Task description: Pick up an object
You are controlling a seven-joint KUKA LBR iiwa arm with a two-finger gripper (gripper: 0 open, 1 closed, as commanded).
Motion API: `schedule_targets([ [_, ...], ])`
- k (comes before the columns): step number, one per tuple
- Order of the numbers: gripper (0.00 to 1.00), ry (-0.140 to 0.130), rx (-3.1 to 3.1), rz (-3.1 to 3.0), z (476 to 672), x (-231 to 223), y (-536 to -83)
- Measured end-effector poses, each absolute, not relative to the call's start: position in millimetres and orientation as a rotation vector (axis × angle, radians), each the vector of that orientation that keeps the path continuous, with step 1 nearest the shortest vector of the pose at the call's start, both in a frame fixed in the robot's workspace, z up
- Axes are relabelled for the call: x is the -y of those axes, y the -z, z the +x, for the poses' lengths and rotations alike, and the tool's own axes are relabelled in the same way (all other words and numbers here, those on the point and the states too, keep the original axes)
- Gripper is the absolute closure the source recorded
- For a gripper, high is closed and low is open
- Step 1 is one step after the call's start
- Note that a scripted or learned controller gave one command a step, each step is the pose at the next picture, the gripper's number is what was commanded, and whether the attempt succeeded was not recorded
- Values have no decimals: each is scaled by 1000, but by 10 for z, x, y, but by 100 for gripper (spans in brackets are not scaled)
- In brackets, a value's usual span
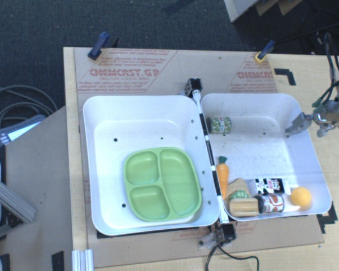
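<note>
A: Fingers (296, 124)?
B: Spread apart, nothing between them. Hanging with the gripper (306, 127) over the right rim of the right bin (254, 103), toward its far corner.

A: Nearest thing to grab?
B: None right under them. Closest: green can (219, 125), lying on its side against the bin's left wall, across the bare floor from the fingers.

A: And the rest?
B: Crowded along the near wall, well apart from the fingers. Yellow ball (301, 197) in the near right corner, red-labelled bottle (271, 203) just beside it, black-and-white carton (269, 184) behind that, tan block (243, 206) to the left. Carrot (222, 171) upright-looking along the left wall.

A: Further out?
B: Left bin (101, 112), holding a green divided plate (161, 183).
</note>
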State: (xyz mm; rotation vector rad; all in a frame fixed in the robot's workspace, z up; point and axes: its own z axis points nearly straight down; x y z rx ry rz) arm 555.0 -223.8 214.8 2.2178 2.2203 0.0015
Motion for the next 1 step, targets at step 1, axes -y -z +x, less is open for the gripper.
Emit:
schedule_targets([
  [1, 0, -1, -2221, 2218, 6611, 2038, -1957],
])
